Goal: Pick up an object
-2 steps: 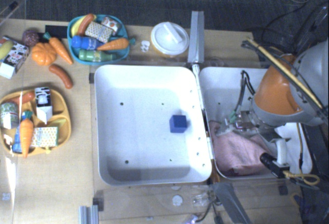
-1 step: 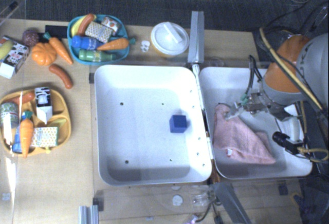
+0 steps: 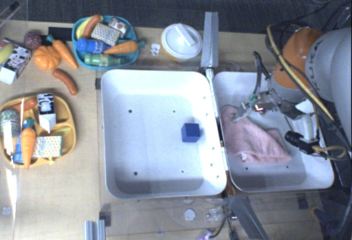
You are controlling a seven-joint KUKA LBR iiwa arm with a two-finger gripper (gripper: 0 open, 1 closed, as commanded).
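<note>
I see the end effector (image 3: 248,108) low in the right bin (image 3: 316,178), at the upper edge of a crumpled pink cloth (image 3: 254,141) that lies on that bin's floor. I cannot tell whether it is released or clenched, and nothing is visibly caught in it. A small blue cube (image 3: 191,132) sits alone in the left bin (image 3: 137,85), toward its right side, well apart from the arm. On the table (image 3: 82,151) to the left stand a yellow tray (image 3: 69,123) and a blue bowl (image 3: 88,61) of toy food
</note>
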